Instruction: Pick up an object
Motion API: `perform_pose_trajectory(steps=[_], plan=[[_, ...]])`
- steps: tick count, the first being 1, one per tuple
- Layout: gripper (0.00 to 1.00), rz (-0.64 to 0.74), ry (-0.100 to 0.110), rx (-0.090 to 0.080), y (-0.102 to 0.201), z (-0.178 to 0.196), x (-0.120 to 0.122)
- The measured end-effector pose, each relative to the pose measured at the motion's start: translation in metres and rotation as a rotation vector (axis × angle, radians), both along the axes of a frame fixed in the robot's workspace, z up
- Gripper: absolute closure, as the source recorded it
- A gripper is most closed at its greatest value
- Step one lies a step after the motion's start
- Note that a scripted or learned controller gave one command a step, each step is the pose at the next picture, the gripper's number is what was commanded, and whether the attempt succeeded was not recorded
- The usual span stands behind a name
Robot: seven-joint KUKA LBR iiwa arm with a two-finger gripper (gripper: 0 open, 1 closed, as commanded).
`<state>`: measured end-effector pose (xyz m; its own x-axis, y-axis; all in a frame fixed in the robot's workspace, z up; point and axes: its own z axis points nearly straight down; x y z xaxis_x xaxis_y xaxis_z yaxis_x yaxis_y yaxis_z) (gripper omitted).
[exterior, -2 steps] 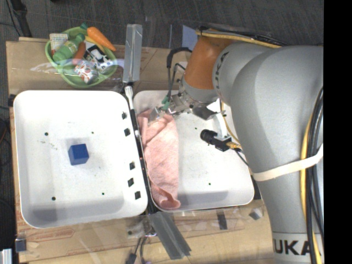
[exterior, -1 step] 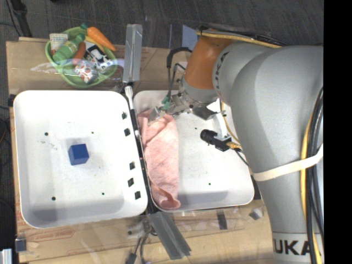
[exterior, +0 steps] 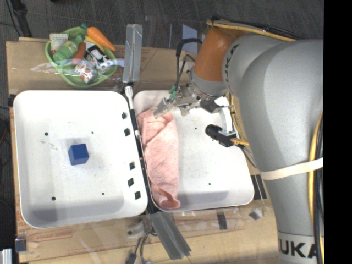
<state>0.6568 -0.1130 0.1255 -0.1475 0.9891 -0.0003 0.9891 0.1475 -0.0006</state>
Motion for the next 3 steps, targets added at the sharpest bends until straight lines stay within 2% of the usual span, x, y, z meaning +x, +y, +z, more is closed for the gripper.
perform_pose_trajectory(steps=[1, 2, 3], plan=[[0.0, 0.092, 0.002, 0.001, 0.007, -0.033, -0.002], [0.0, 0.066, 0.002, 0.0, -0.038, -0.033, -0.04], [0.0, 0.122, 0.0, 0.0, 0.016, -0.033, -0.019]])
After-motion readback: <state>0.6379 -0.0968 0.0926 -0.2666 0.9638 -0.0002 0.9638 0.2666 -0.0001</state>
